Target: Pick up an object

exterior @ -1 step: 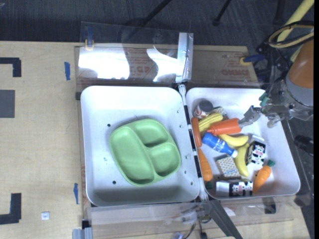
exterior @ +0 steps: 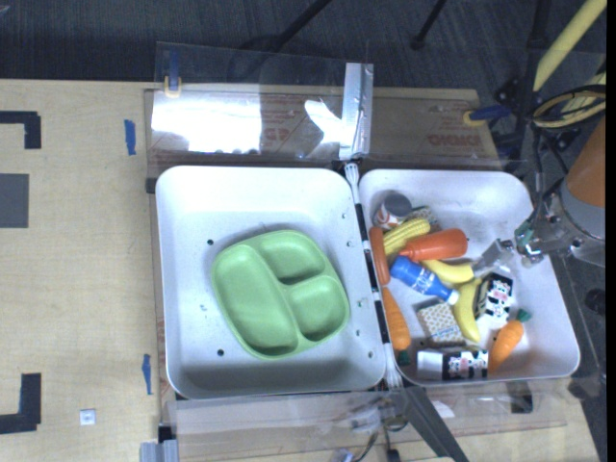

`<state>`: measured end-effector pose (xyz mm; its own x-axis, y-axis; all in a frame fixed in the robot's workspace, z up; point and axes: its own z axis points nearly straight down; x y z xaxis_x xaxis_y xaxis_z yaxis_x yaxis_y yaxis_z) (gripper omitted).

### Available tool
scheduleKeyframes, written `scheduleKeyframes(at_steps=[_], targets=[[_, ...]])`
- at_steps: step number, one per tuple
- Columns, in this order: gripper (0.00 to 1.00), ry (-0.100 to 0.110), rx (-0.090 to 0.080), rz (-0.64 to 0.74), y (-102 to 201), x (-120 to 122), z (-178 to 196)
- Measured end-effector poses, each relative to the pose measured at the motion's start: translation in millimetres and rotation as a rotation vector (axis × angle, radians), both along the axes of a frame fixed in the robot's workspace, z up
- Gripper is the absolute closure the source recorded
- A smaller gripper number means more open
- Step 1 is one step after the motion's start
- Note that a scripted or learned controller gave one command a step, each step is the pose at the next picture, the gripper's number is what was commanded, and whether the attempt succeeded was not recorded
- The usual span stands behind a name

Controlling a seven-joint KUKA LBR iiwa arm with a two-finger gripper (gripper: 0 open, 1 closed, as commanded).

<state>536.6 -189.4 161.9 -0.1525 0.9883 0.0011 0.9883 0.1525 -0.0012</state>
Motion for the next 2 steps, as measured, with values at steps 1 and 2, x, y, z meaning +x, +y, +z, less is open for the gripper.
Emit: scheduleKeyframes(at_steps=[1, 2], targets=[[0.0, -0.006, 0.008, 0.014, -20.3, 3.6, -65.8], [1.0, -0.007, -0.001, 0.007, -25.7, 2.3, -56.0]])
